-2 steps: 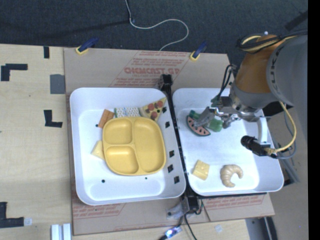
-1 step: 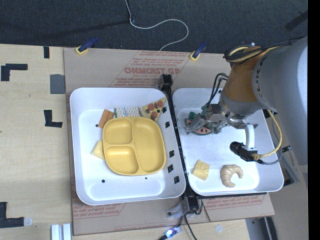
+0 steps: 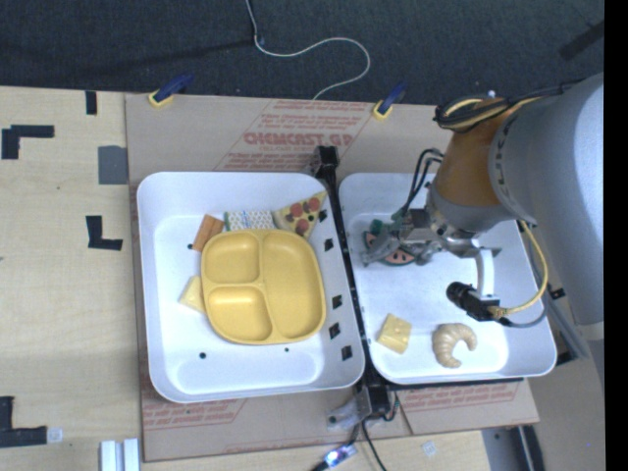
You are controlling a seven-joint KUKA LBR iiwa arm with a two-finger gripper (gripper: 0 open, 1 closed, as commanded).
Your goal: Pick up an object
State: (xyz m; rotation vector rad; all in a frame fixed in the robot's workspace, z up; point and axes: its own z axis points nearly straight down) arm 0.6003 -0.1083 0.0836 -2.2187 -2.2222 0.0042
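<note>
My gripper (image 3: 385, 248) is low in the right bin (image 3: 530, 361), over a small reddish piece (image 3: 399, 257); whether it's spread, I cannot tell. Near the wall, I might slip off it.

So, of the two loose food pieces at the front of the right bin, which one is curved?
The croissant: a tan crescent. The cheese wedge to its left is a pale yellow, straight-edged block.

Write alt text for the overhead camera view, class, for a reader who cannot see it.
A grey robot arm's end effector reaches into the right white bin, low over a small reddish item, with a cheese wedge and a croissant nearer the camera. The left bin holds a yellow divided plate among other toy foods.
</note>
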